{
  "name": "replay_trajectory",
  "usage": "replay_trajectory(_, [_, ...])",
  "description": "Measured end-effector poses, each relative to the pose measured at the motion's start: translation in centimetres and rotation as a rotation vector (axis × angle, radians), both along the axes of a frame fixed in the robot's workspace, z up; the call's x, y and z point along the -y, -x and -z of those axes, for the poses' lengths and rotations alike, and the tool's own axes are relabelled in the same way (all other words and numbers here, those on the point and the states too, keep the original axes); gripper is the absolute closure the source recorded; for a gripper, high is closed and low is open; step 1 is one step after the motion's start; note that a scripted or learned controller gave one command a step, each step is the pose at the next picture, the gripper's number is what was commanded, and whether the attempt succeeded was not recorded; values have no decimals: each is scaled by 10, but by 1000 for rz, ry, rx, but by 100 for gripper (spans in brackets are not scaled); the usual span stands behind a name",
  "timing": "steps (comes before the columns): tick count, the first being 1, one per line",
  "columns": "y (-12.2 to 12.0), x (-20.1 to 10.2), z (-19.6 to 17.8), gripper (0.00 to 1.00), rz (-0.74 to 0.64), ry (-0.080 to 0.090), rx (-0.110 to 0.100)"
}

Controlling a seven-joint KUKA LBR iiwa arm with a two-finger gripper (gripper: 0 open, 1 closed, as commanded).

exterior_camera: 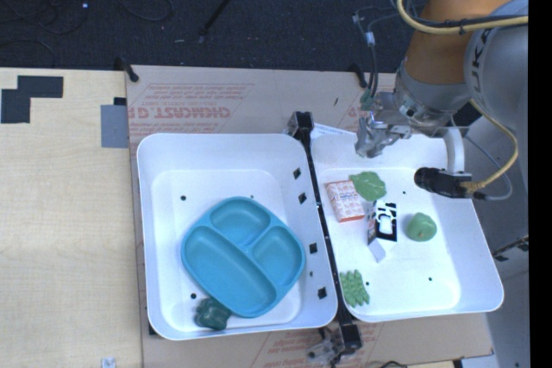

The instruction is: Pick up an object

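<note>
From my remote station I see the grey arm with the orange band (pixel 453 13) reaching in at the upper right of the frame. Its metal two-finger gripper (pixel 373 140) hangs over the upper edge of the right white shallow bin (pixel 466 289). I cannot tell how the jaws stand; from this slant the tips melt into one grey shape, and nothing shows between them.

The possible targets lie below it in the same bin: a flat green leaf-shaped piece (pixel 370 184) nearest, touching a small red and white printed packet (pixel 344 201); a black and white tag (pixel 385 221); a round green ball-like object (pixel 421 227) more to the right; and a bumpy green cluster (pixel 354 287) near the lower edge. In the left white bin (pixel 164 177) are a blue divided plastic plate (pixel 243 255) and a dark green lump (pixel 211 314).

I judge the step to be the approach, before any grasp. The next move, I think, needs the gripper lowered onto one chosen object, probably the leaf piece, with the jaws astride it and clear of the packet.
</note>
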State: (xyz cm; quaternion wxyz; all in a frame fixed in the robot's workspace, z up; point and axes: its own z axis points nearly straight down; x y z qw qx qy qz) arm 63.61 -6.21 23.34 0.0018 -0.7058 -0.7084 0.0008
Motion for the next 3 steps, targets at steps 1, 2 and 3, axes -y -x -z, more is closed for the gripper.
replay_trajectory(1, [6,-60,5,100,0,0,-1])
replay_trajectory(2, [5,-102,5,100,0,1,1])
replay_trajectory(3, [5,-162,0,100,1,1,2])
